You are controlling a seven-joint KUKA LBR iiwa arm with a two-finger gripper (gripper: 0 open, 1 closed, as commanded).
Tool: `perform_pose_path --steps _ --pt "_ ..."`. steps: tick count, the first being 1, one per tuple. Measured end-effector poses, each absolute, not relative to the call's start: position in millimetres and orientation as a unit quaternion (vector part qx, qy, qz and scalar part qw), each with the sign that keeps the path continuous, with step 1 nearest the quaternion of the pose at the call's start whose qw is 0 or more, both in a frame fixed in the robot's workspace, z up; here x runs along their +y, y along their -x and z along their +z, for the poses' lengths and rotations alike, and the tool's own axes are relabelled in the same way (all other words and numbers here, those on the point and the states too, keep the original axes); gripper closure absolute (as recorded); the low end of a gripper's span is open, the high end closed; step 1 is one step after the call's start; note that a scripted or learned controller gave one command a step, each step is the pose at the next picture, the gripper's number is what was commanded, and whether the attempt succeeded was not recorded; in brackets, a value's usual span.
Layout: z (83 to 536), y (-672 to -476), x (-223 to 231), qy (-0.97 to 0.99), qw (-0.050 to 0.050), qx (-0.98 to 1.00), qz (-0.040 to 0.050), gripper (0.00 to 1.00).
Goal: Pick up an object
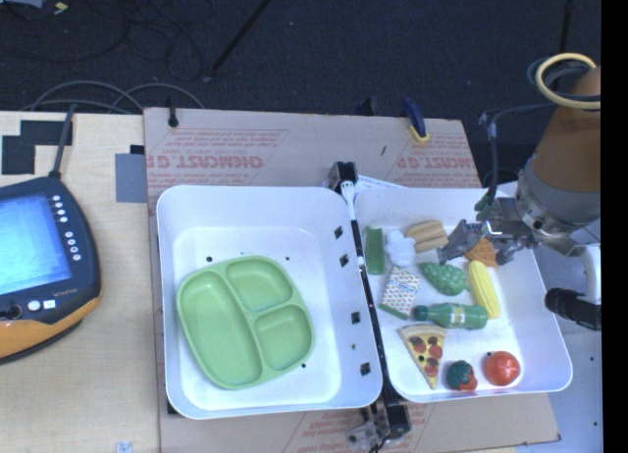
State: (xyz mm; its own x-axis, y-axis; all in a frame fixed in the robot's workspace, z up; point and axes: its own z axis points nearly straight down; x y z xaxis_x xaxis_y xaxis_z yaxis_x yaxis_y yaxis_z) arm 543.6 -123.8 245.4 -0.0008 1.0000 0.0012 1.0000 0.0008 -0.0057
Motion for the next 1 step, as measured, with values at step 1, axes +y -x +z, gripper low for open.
perform_pose_path --steps 1 --pt "254.0 -543.6 -124.4 0.707 0.004 -0.707 0.0026 1.00"
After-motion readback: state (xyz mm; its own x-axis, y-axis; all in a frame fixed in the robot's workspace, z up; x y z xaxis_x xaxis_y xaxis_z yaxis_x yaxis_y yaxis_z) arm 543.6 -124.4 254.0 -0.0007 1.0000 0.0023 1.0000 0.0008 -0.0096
